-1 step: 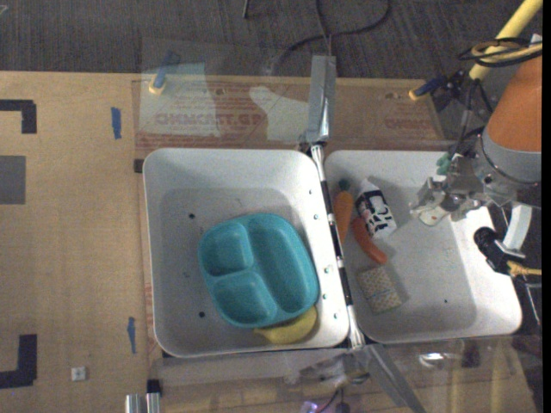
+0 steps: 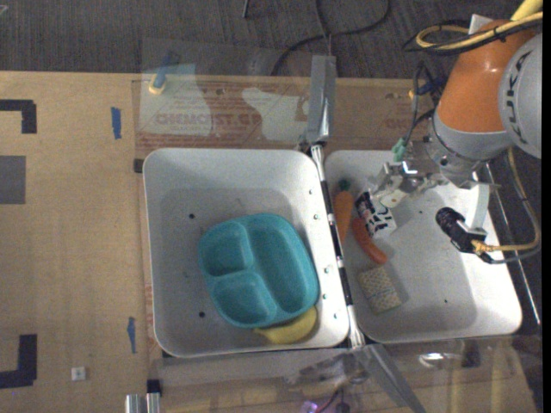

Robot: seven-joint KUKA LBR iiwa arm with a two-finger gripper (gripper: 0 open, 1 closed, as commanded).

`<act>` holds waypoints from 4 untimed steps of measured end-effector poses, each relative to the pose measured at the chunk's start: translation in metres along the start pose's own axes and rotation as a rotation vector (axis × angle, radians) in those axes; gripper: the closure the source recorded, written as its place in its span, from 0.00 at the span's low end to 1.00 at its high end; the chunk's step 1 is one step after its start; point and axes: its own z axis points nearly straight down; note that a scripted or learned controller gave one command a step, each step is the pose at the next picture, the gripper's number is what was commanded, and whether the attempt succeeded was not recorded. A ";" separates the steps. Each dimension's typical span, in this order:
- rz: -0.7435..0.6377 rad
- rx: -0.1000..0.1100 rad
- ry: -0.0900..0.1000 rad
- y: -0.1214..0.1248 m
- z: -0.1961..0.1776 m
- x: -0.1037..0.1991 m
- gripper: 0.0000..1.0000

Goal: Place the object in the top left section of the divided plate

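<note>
Carrot point(image 2: 347, 213): orange, green stub at far end. In the right bin point(image 2: 430, 295), right of the divided plate point(image 2: 256, 269), past the wall between the two bins. Lies roughly lengthwise, far end close to that wall, near end angled away from the plate. Not on the plate.

Gripper point(image 2: 376, 215): black-and-white tip right at the carrot's plate-far flank, about mid-length, overlapping it from this angle. Open or closed: cannot tell. Real contact with the carrot vs just in front of it: cannot tell either.

Tan textured pad point(image 2: 380, 288): same bin, right of the plate, just nearer the camera than the carrot's near end, apart from it.

Divided plate: teal, three sections, sitting rotated in the left bin point(image 2: 172, 231), toward that bin's near right corner.

Banana point(image 2: 288, 329): yellow, tucked at the plate's near edge, partly under the rim, touching it.

Arm point(image 2: 482, 84): grey, orange band, coming in from far right of the plate, above the right bin's far side.

Black connector point(image 2: 455, 226) with yellow cable: further right of the plate than the gripper, over the right bin.

Clear plastic sheet point(image 2: 224, 110): on the bench point(image 2: 69, 231) beyond the plate, past the left bin's far wall.
</note>
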 end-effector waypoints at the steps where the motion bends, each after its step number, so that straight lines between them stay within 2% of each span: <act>1: 0.380 0.005 0.000 -0.038 -0.014 0.042 1.00; 2: 0.312 0.005 0.000 -0.056 -0.020 0.127 1.00; 3: 0.455 0.006 -0.001 -0.121 -0.050 0.075 1.00; 4: 0.118 0.006 0.001 -0.119 -0.003 0.150 1.00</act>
